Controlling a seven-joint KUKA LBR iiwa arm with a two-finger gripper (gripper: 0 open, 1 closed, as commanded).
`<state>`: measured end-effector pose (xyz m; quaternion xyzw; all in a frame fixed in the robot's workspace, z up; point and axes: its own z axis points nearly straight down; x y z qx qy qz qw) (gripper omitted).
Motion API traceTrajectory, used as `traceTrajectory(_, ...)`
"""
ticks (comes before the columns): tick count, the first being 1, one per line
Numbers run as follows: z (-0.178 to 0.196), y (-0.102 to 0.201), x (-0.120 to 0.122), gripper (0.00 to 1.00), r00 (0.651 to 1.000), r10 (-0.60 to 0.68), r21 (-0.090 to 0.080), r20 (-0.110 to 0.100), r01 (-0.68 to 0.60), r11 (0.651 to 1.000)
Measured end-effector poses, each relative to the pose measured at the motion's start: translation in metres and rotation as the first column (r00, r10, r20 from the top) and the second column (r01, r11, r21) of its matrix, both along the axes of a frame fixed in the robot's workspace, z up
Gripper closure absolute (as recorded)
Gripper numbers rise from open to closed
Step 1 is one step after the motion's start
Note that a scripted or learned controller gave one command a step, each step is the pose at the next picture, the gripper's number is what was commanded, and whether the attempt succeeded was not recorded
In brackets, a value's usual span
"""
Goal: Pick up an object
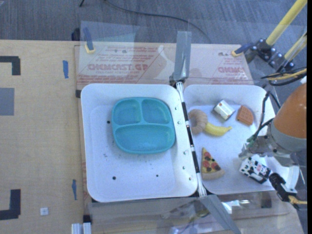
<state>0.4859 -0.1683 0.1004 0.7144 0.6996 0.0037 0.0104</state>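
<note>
The right bin (229,186) holds a yellow banana (217,128), a tan rounded toy (197,120), a small silver-and-white box (224,109), an orange waffle-like piece (245,115) and a pizza slice (211,162). My gripper (253,165) hangs over the bin's lower right corner, below the orange band of the arm (292,116). It is to the right of the pizza slice and well below the orange piece. No object shows in its grasp.
The left bin (97,179) carries a teal divided plate (143,125). A ridge (187,140) separates the two bins. Clear plastic sheets (126,65) lie behind the bins, and yellow poles (287,18) with cables stand at the far right.
</note>
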Motion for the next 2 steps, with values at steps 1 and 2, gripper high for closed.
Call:
traceTrajectory(1,0.0,0.0,0.0,0.0,1.0,-0.001,0.0,-0.001,0.001,1.0)
traceTrajectory(2,-0.01,0.029,-0.003,0.0,0.999,0.048,0.0,-0.006,-0.048,0.999)
